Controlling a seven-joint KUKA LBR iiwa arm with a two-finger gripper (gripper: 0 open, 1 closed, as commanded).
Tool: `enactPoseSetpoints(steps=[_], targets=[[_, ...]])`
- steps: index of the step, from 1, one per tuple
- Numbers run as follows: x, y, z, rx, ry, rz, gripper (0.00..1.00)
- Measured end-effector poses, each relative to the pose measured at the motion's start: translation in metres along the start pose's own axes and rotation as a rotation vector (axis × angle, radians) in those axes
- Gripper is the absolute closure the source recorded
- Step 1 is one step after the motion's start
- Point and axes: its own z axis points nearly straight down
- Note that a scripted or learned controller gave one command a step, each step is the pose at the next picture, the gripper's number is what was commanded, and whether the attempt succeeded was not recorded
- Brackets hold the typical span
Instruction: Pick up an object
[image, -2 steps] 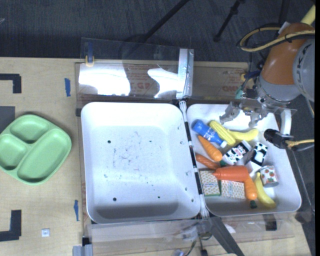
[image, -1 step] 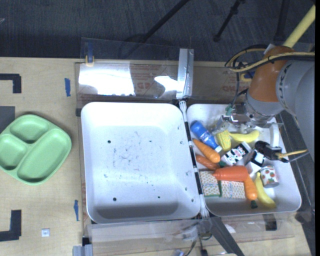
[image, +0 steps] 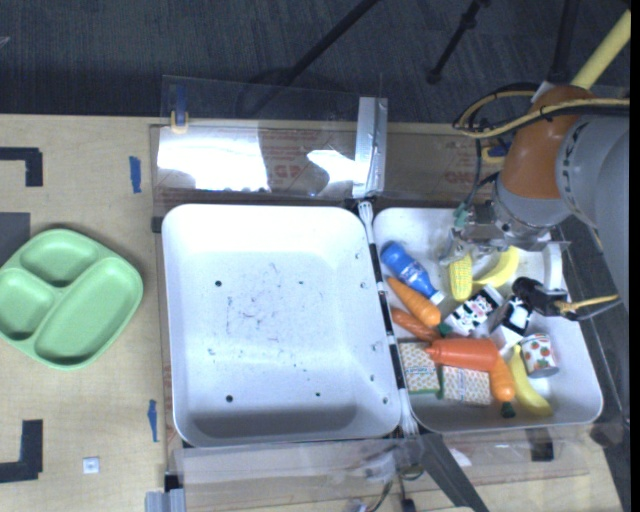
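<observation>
Corn cob, which I see lying in the right bin just beside a banana, sits directly beneath my gripper, though I cannot tell its state.

Right bin cluttered, blue bottle lying diagonal near divider, corn cob upright beside yellow banana, 2 carrots below bottle, orange tube across center, second banana at lower right
</observation>
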Motion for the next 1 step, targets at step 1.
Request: enactPoseSetpoints(steps=[1], targets=[[0.0479, -0.0159, -0.0881, 0.006, 0.002, -0.084, 1.00]])
